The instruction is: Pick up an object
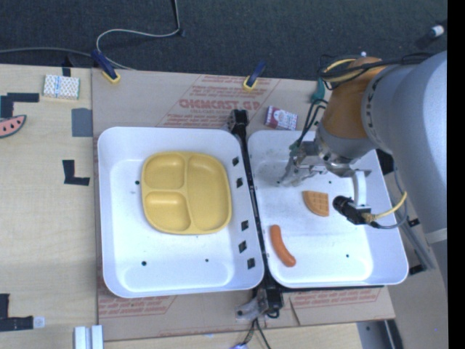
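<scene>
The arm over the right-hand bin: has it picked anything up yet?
Not yet, it seems. The gripper is down over the right bin, but nothing shows between its jaws. The waffle piece and the sausage lie on the bin floor, apart from it. The grab and the lift are both left.

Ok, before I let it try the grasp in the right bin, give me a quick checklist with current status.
1. Targets present in right bin: ok, waffle piece and hot dog.
2. Targets apart from each other: ok.
3. Gripper over right bin: ok.
4. Gripper above a target: not ok, it sits up-left of the waffle piece.
5. Object between fingers: not ok, nothing there.
6. Finger opening: cannot tell.
</scene>
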Controlling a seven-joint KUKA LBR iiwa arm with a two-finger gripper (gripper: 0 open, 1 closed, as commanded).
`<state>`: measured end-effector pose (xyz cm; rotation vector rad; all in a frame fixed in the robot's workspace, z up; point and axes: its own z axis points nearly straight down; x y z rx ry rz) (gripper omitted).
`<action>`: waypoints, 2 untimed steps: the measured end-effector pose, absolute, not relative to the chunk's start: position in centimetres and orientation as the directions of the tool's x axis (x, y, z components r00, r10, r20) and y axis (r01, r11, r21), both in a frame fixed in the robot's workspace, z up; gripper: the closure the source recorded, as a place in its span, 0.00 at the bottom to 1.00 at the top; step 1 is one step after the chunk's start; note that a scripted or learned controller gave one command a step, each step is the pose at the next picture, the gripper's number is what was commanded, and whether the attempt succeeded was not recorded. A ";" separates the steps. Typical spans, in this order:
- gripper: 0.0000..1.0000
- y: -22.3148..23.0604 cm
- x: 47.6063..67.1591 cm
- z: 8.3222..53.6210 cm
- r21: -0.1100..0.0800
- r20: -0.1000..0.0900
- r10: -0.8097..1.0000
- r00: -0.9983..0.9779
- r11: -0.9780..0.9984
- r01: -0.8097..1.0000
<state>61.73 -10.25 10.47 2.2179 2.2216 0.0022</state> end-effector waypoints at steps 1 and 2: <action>0.00 -10.3 61.7 10.5 0.003 -0.001 1.000 -0.002 0.002 1.000; 0.00 -12.6 65.7 8.6 0.002 0.001 1.000 -0.002 0.002 1.000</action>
